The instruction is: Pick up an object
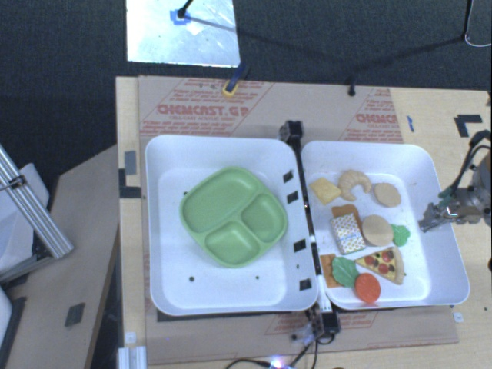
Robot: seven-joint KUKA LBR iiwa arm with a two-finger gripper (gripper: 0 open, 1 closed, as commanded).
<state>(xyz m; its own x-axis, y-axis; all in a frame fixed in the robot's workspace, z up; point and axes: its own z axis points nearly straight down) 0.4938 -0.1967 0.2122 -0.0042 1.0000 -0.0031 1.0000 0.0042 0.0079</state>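
Reaching in from the right, the gripper (425,223) is seen at the right bin's (446,264) edge; whether its jaws are open cannot be told. The toy food (361,237) lies just to its left.

Even, soft overhead light, glare on the foil sheet (183,20) at upper left, overall slightly blurry.

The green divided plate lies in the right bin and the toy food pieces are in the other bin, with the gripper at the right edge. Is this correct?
Not quite. The camera view shows the green divided plate in the left bin, not the right one. The toy food pieces are in the right bin, and the gripper is at that bin's right edge, as you said.
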